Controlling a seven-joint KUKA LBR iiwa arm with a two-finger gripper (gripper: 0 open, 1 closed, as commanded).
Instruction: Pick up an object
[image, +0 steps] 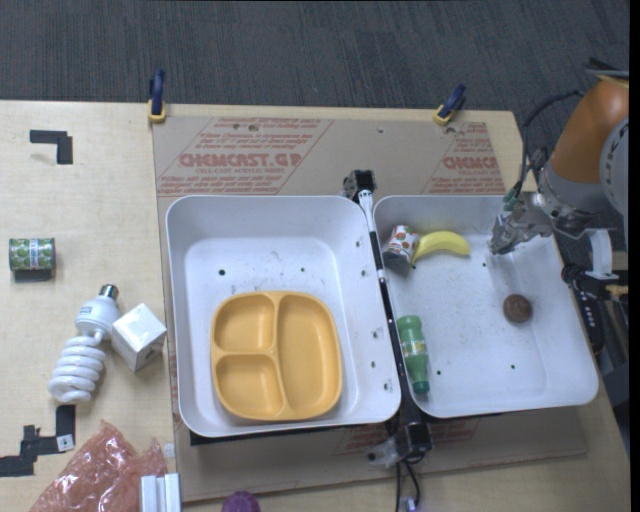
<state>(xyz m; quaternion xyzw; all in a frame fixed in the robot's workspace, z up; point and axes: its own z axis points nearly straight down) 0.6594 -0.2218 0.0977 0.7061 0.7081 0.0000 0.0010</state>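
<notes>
The right bin (560, 385) holds a yellow banana (441, 244) at its far left, a small patterned cup (401, 243) beside the banana, a green bottle (412, 352) lying along the left wall, and a small brown ball (517, 308) at the right. My gripper (503, 238) hangs over the far right corner of this bin, above the ball and to the right of the banana. Nothing is seen between its fingers.
A yellow divided plate (277, 354) lies in the left bin (200, 260). On the bench to the left are a white spiral bulb (82, 350), a white cube (138, 336), a green can (32, 256) and a pink mesh bag (95, 472).
</notes>
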